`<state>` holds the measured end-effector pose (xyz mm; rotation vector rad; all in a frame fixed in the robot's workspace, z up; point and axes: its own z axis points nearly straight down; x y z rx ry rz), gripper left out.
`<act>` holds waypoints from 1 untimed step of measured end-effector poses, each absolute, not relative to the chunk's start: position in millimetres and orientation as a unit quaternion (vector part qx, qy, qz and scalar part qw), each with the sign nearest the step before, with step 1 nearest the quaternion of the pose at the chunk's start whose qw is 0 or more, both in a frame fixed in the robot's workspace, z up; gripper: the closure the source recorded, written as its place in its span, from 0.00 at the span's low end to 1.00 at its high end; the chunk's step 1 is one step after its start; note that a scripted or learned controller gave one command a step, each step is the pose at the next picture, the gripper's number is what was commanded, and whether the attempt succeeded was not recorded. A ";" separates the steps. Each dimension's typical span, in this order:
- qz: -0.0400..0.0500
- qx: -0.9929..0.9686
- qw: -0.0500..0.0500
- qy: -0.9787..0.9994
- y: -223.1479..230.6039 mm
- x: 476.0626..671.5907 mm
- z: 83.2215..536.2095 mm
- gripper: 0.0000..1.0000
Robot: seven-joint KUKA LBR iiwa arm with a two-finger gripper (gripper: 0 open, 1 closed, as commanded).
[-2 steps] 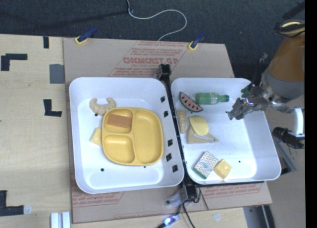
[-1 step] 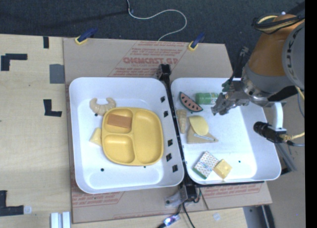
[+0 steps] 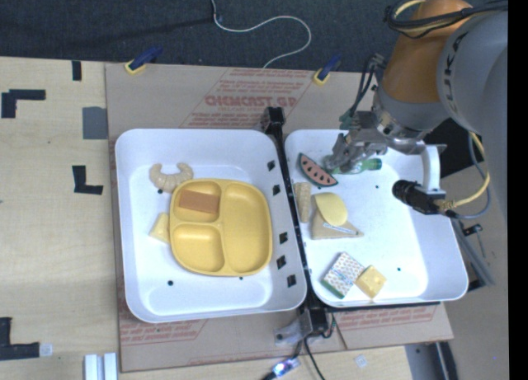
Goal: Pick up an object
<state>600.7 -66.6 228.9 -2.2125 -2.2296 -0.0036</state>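
low over the far part of the right bin (image 3: 429,279), the claw (image 3: 351,156), reaching in from the right on the grey arm (image 3: 487,49) with its orange band (image 3: 417,57). impossible to tell whether apart or together, and nothing clearly seen gripped. just under the tip, something small and green (image 3: 371,165), too small to name.

just left of the claw, a watermelon slice (image 3: 318,170), dark rind and red flesh, lying near the wall between the bins. nearer the middle of the same bin, a pale yellow rounded piece (image 3: 331,207) resting on a tan wedge (image 3: 334,228), with a beige strip (image 3: 304,202) beside them against the wall. at the near edge, a green-and-white patterned packet (image 3: 342,274) touching a yellow cheese-like block (image 3: 370,281).

in the left bin (image 3: 136,205), a yellow divided tray (image 3: 235,238) carrying a brown flat slab (image 3: 198,200) in its far-left compartment. beyond the tray, a tan curved croissant-like piece (image 3: 169,175); at its left side, a small yellow wedge (image 3: 159,227) touching the tray's edge.

under both bins, a cardboard sheet (image 3: 239,98) on the counter (image 3: 49,205).
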 end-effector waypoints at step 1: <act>0.000 -0.706 0.000 -0.708 -62.0 612.6 231.2 1.00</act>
